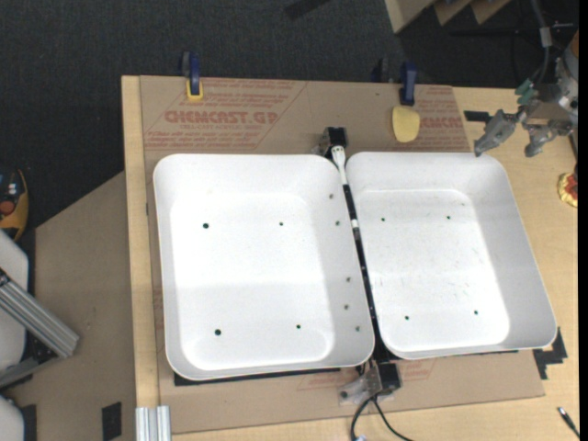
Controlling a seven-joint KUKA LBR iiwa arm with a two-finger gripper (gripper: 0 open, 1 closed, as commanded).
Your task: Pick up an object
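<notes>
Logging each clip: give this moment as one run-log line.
gripper: off bins, top right, nothing between fingers | left bin: no object seen | right bin: no object seen | pick: not begun

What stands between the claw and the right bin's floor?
Nothing visible. The claw hangs just beyond the right bin's far corner; only its low rim lies between. The yellow pad sits aside, behind the rim.
</notes>
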